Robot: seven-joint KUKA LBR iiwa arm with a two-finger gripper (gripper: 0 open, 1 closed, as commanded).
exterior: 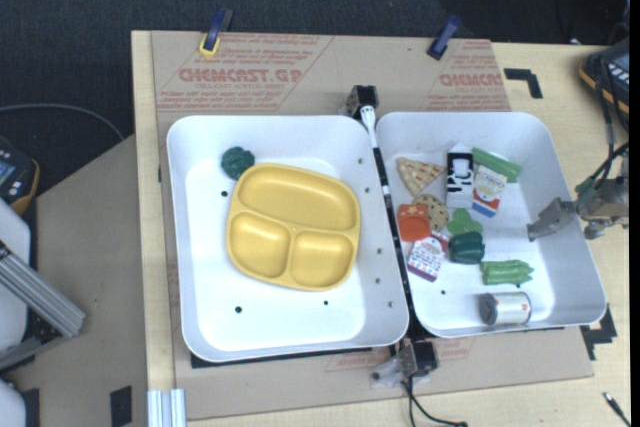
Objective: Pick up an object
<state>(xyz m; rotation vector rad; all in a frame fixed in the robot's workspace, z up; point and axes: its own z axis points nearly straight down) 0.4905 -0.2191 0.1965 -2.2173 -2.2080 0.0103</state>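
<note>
Pincer (pixel 545 220), grip state unclear, hovers over bare floor near right bin (pixel 560 155) edge.

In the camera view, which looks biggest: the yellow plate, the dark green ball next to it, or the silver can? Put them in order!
1. The yellow plate, by far the biggest.
2. The silver can in the right bin.
3. The dark green ball at the plate's upper left.

The can and ball look close in size, so that order is unsure.

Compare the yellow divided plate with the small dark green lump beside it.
The yellow plate is large, flat, with three compartments; the green lump is small and rounded. The plate sits mid-bin; the lump lies near the far left corner, by the plate's rim. Both are in the left bin.
</note>
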